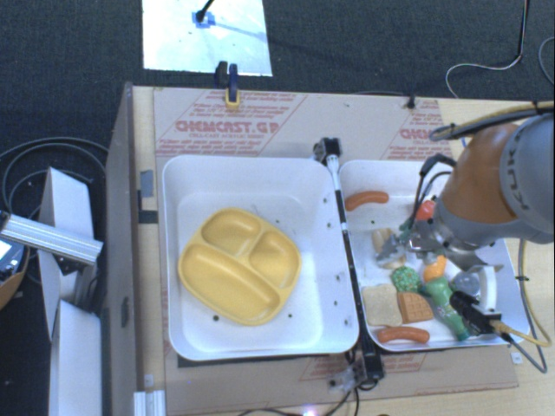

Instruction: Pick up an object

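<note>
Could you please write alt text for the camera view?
A grey-and-orange robot arm reaches from the right over the right bin, which holds toy food including two sausages. The left bin holds a yellow divided plate.

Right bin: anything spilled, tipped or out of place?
Nothing stands out. The toy food, including two hot dogs, a cracker and a bread slice, lies loose inside the right bin. The yellow tray sits flat in the left bin.

The bench (260, 115), topped with printed cardboard sheeting, carries two shallow white bins side by side: the left bin (186, 189) and the right bin (381, 176), their rims touching.
</note>
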### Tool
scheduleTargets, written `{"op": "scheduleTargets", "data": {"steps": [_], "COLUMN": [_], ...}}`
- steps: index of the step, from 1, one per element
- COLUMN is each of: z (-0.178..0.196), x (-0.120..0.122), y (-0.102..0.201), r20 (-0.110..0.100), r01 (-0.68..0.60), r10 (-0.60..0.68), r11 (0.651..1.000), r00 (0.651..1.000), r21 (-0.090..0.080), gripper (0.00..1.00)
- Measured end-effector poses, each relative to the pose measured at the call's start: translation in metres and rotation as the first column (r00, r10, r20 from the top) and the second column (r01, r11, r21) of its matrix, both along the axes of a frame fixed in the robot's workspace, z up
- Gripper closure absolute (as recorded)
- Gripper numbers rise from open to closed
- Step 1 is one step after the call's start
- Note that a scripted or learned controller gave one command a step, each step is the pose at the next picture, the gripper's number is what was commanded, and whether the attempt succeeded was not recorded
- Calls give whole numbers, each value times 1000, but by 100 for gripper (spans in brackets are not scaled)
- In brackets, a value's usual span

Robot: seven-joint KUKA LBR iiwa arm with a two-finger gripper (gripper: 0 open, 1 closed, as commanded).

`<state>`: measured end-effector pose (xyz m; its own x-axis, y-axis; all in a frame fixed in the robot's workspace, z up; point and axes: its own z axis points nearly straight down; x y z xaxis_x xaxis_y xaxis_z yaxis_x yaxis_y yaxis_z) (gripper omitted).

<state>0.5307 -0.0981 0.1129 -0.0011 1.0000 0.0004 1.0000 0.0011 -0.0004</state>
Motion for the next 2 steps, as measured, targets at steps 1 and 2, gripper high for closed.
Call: {"op": "scheduleTargets", "data": {"steps": [1,2], "z": [-29,-29], "x": [94,56], "y": [-16,15], "r20": [3,1], "r01": [-3,-3], "r10": [3,3], "r11": [1000,1000], "r00": [1000,1000], "r21": [-1,0], "gripper": [0,0]}}
